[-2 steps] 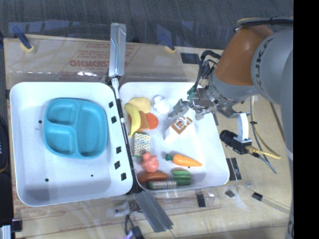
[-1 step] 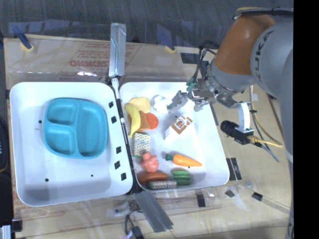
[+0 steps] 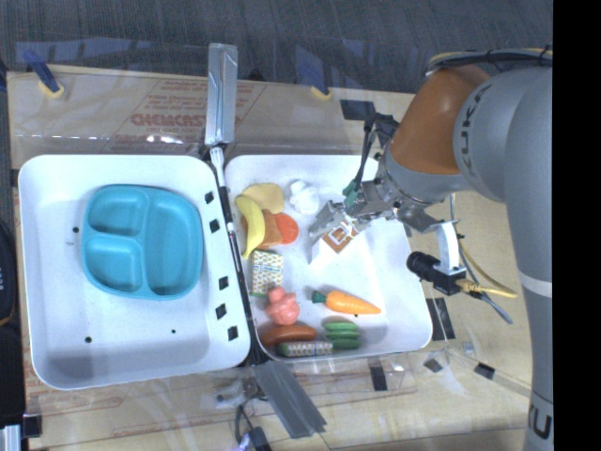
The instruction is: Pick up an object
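Small orange-and-white object (image 3: 338, 240) between fingers (image 3: 331, 220)

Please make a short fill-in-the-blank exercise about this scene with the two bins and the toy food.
1. The blue tray lies in the ____ bin.
2. The carrot is orange with a ____ end.
3. The banana lies in the same bin as the carrot, near that bin's ____ wall.
4. The tool is over the ____ bin.

Missing words: left; green; left; right
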{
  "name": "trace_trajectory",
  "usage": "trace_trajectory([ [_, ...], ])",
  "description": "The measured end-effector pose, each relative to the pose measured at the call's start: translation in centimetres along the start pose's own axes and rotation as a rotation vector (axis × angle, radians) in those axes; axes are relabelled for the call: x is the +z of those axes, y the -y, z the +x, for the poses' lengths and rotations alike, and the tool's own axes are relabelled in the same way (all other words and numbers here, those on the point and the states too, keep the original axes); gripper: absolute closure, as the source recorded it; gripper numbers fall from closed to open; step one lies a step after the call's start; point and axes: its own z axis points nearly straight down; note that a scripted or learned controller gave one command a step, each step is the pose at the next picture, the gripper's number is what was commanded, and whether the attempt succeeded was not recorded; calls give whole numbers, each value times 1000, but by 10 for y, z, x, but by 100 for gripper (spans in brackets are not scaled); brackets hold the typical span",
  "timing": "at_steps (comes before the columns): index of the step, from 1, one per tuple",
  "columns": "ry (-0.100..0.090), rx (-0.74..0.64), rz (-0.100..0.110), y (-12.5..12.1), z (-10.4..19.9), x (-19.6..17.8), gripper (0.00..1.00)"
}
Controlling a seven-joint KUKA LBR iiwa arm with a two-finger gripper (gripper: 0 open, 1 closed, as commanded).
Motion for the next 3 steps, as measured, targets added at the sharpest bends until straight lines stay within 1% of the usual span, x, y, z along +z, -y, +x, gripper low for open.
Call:
trace_trajectory([
  [1, 3, -292, -7, -27, -45, 74, 0],
  [2, 1, -409, -3, 16, -8, 75, 0],
  [3, 7, -151, -20, 65, -6, 81, 0],
])
